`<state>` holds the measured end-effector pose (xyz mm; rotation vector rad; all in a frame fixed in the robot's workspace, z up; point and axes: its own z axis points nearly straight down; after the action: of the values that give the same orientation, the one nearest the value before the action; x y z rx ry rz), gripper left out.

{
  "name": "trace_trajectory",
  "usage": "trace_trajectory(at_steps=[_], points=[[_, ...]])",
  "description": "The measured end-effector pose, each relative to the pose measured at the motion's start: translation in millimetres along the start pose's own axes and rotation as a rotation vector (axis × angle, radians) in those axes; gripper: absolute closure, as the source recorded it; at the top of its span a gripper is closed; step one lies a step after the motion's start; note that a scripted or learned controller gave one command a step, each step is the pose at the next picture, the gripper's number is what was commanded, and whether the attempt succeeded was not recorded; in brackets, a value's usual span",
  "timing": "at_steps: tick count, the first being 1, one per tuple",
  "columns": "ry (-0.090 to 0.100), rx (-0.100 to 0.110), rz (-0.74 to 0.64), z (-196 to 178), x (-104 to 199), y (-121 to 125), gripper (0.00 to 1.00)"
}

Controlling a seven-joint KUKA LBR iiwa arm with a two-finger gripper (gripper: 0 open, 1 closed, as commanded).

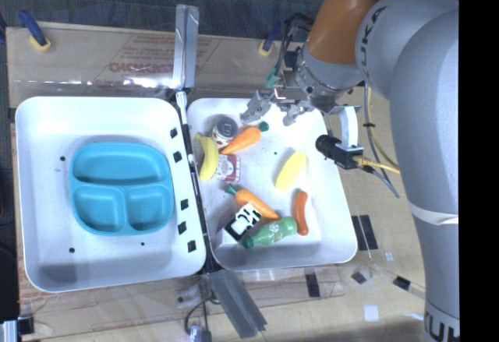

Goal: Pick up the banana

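Observation:
The banana (207, 155) is yellow and curved, lying along the left wall of the right bin (337, 217). My gripper (274, 111) hovers over the bin's far edge, up and to the right of the banana and apart from it. Its two fingers (254, 108) are spread open with nothing between them. An orange carrot (242, 138) lies between the gripper and the banana.
The right bin also holds a small can (225, 128), a red and white packet (229, 168), a pale yellow piece (290, 169), a second carrot (256, 205), an orange-red stick (301, 213), a green bottle (272, 233) and a black and white box (244, 220). A blue divided tray (122, 186) sits in the left bin (39, 177).

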<state>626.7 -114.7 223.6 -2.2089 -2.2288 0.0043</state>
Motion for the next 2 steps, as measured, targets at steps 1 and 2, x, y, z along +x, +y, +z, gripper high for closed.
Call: trace_trajectory(at_steps=[1, 2], points=[[0.0, 0.0, 0.064, 108.9, -57.5, -51.0, 0.0], [0.011, -0.011, -0.048, 128.1, -78.6, -90.9, 0.0]])
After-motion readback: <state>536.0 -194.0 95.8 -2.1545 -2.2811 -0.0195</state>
